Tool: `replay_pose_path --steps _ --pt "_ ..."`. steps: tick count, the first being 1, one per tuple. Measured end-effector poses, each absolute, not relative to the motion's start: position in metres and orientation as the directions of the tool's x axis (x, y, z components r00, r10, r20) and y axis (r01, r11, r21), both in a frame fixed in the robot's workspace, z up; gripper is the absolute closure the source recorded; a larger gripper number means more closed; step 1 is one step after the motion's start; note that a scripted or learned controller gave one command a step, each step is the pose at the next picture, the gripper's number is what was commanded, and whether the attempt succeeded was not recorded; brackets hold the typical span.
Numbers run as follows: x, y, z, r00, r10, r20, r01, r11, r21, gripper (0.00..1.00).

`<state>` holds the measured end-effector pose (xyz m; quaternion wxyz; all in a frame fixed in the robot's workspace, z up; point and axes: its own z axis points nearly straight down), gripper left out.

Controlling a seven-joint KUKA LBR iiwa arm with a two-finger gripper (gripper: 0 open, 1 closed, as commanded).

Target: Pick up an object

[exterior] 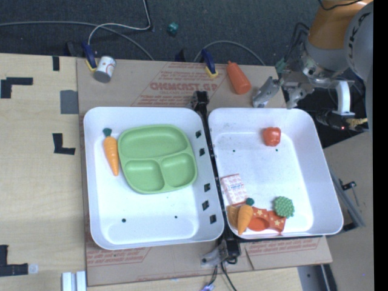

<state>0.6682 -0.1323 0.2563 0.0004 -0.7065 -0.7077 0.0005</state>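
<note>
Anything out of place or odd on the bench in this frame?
Two things lie outside the bins, on the cardboard behind them: an orange bottle-shaped toy just behind the right bin, and a small white can on its side beyond the left bin. Nothing looks spilled or damaged.

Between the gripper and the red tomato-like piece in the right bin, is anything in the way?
Nothing but the right bin's far rim and bare white floor, going by the camera view. The gripper sits just beyond that rim, the red piece just inside.
</note>
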Motion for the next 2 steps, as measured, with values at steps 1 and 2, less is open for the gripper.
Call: replay_pose_path --steps 1,2 --pt "0.632 -0.179 0.153 0.000 1.000 -0.001 1.000 0.000 -0.005 0.00" --pt "0.669 -0.213 0.088 -0.002 1.000 -0.003 1.000 0.002 0.003 0.00"
